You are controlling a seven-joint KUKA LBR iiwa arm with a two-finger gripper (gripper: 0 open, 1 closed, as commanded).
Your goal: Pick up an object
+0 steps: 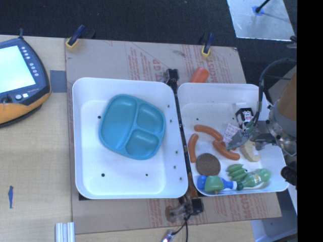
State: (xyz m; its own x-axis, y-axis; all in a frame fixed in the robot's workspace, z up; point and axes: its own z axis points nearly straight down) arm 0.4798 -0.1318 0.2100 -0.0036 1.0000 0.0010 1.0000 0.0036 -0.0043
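Green toys [248, 177] and a blue-capped bottle [218, 184] lie along the near wall of the right bin [217, 91], with a brown disc [207, 163] just behind them. Three sausages [208, 131] sit mid-bin. Over the bin's right side hangs the gripper [244, 136], above a pale chunk [251, 152]; its grip cannot be told. Left bin [86, 135] holds a teal tray [132, 126].

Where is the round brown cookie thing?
The round brown disc lies in the right bin, near its front, between the hot dogs above and the blue and green toy below.
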